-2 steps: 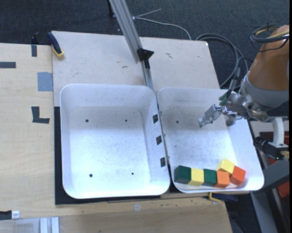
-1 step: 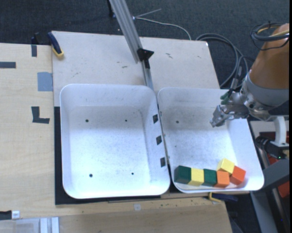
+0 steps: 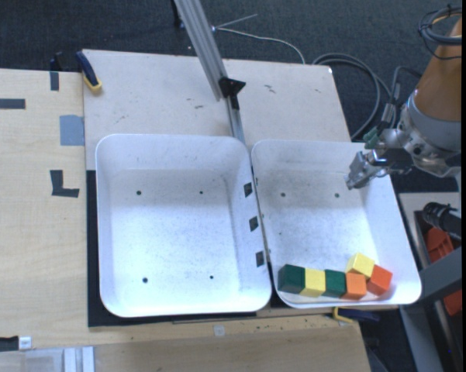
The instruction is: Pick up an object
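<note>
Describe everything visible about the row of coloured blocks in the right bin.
The row of blocks lies along the near wall of the right bin, toward its near right corner. They are small cubes that look like painted wood: green, yellow, green, orange, with a yellow and another orange one bunched at the right end. They sit touching one another on the bin floor. The gripper hovers well apart from them.

The arm [image 3: 438, 84] has a wide orange band up top and a grey metal wrist below it. Black cables loop around it. Its gripper [image 3: 360, 174] is small and grey.
</note>
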Robot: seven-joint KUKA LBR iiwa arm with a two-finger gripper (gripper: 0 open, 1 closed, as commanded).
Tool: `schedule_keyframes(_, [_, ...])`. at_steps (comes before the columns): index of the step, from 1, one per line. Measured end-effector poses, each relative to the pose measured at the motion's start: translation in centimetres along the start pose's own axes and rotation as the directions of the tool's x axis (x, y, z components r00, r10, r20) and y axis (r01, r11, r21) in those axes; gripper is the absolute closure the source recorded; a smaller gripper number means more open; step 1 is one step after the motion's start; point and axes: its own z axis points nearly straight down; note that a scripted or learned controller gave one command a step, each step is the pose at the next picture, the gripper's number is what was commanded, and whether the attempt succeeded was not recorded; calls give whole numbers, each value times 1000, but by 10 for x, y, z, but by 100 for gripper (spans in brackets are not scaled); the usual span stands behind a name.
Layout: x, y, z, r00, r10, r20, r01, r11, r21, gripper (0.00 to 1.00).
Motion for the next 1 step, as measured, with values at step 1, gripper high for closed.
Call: schedule_keyframes(1, [-19, -21, -40, 1000, 3, 1, -3, 1000, 2, 100])
